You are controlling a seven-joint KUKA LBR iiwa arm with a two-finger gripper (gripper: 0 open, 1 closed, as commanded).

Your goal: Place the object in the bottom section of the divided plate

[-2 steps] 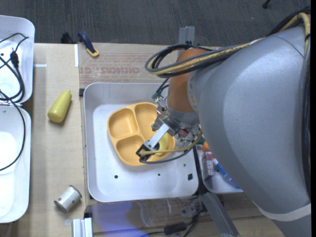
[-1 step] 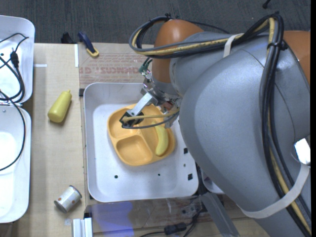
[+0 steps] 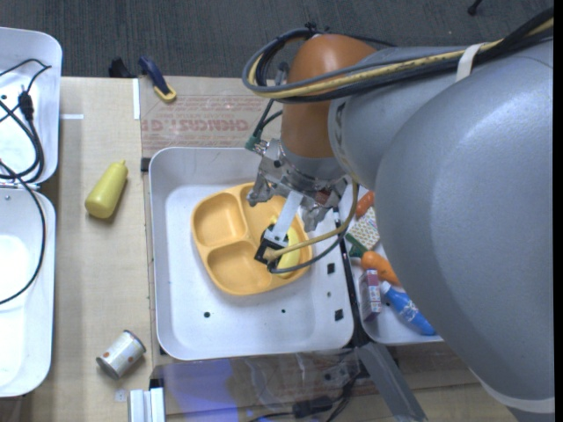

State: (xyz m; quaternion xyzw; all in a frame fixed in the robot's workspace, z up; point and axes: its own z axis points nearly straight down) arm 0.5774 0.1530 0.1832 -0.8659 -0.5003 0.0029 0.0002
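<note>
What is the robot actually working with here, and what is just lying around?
Part of the job:
- yellow divided plate
- small yellow object at the plate's right side
- the hand above it

Just lying about:
- yellow squeeze bottle
- tin can
- blue-handled tool
- orange item
- blue item

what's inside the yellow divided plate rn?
The divided plate has two bare sections on its left. A small yellow object shows near its right rim, below the gripper. The gripper covers the rest of that side, so anything else there is hidden.
</note>
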